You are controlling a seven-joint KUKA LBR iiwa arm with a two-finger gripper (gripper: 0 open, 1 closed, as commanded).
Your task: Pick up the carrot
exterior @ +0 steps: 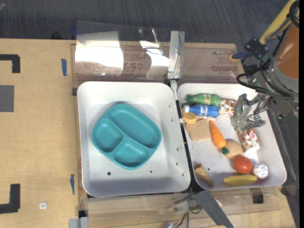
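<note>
The carrot (217, 135) lies flat in the right bin (278, 167), orange body slanting from upper left to lower right, with its green stub at the lower end beside a pale bread roll (233, 147). A slice of bread (199, 129) sits just to its left, touching or nearly so. The hand (248, 116) hangs over the same bin, up and to the right of the carrot, near but apart from it; whether its metal fingers are spread or closed I cannot tell from this slanted view, and nothing is visibly caught between them.

This looks like a toy carrot: light, stiff, probably smooth plastic, so likely slippery under metal fingers. It tapers, which would let it squirt out if pinched near the thin tip. The best hold, by my reading, is across the thick middle, fingers straddling the short width at right angles to its length. The crowding by bread and roll leaves tight room for a finger on either side.
</note>
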